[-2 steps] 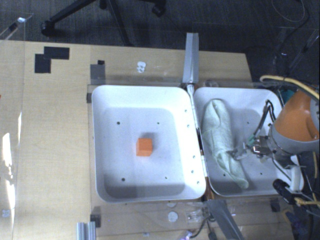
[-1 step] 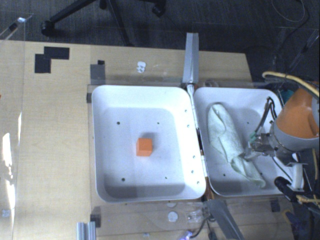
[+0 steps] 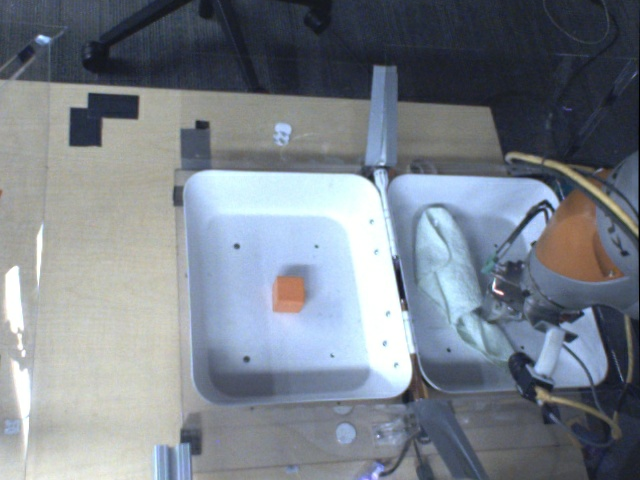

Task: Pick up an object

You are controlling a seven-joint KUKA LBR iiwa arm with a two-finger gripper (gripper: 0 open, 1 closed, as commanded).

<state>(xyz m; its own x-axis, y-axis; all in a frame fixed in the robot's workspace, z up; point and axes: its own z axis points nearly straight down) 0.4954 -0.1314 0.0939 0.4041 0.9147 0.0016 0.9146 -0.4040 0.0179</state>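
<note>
Two shallow white bins sit side by side before you: the left bin [image 3: 215,298] holds a small orange cube [image 3: 289,294] near its middle, and the right bin [image 3: 445,373] holds a crumpled pale cloth [image 3: 450,273]. Your grey arm with the orange band [image 3: 575,243] hangs over the right bin, its gripper [image 3: 497,298] low at the cloth's right edge. The cloth lies just left of the gripper, its long axis running from the bin's far side to its near side; the cube lies well apart, further left across the divider. You cannot tell whether the gripper is spread or closed, since the wrist and cables hide it, nor whether it touches the cloth.
</note>
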